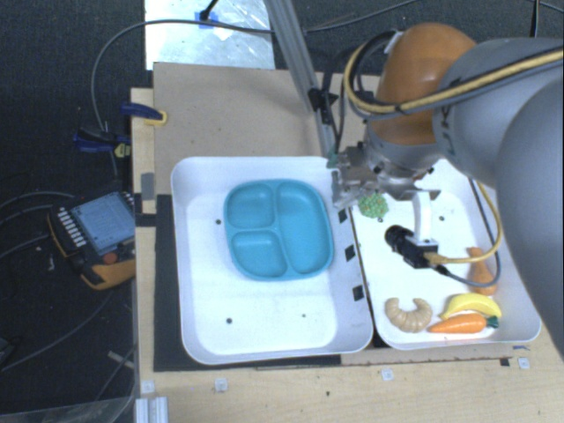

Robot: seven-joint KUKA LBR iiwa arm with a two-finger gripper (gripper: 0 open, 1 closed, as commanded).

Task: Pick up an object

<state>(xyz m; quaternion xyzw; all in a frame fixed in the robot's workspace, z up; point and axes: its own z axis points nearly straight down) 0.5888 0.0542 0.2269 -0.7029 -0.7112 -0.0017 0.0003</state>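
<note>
A small, bumpy green broccoli-like toy (374, 206) sits just right of frame centre, at the upper left of the right white bin (520, 324), directly under the grey two-finger gripper (366, 194); its grip cannot be told.

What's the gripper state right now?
Gripper: over the right bin, right at the broccoli; open or closed, holding or not, cannot be told.

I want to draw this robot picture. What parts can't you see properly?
- Claw: the arm's wrist covers its fingers in the camera view, so open or shut is unclear.
- Green thing: half tucked under the claw, too blurry to name.
- Orange thing by the right bin's edge: partly behind the arm and a cable.
</note>
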